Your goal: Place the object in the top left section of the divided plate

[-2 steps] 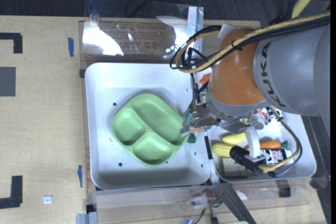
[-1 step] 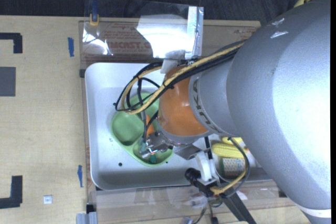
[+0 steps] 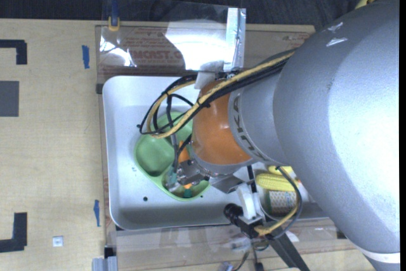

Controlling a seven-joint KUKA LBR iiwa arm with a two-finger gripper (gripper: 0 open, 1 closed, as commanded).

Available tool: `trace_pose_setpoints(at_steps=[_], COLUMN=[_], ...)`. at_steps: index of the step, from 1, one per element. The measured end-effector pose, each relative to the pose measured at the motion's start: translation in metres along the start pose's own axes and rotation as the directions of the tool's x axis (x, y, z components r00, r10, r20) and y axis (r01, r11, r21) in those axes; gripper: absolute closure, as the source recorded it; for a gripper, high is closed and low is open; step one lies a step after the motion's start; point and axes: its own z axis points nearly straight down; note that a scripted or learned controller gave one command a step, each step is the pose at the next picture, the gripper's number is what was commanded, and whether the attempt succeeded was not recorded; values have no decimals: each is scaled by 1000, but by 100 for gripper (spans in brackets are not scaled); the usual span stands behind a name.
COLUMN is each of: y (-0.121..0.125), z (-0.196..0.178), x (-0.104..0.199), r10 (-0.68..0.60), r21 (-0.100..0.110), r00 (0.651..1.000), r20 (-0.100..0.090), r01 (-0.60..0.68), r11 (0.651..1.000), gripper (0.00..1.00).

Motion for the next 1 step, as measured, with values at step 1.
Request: trace_pose_setpoints(at_steps=[1], y=[-4], z=[-146], x=[-26], r10=[-316], r21=[-1], r00=[949], r20=[1], r01=[316], r11=[949], gripper=[0])
